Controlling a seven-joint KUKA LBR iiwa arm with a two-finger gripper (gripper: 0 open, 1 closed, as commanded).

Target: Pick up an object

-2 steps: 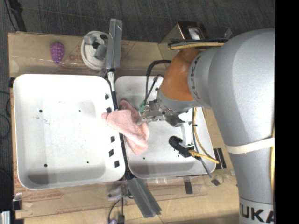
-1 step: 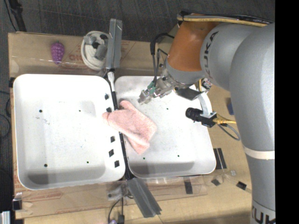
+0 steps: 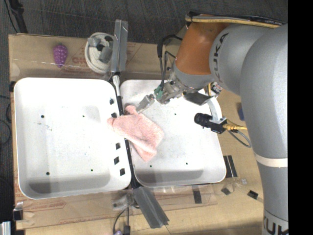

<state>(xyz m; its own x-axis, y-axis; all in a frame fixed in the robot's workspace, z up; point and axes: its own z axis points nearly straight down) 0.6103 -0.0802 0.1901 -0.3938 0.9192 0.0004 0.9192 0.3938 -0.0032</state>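
Tool (image 3: 138, 106) touches the cloth (image 3: 138, 132); we cannot tell its grip, so we judge a lift comes next.

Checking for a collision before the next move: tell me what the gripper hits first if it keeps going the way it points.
The gripper points left and down toward the pink cloth draped over the divider between the bins; its tip sits near the cloth's upper edge. Probably the cloth first, though height is unclear.
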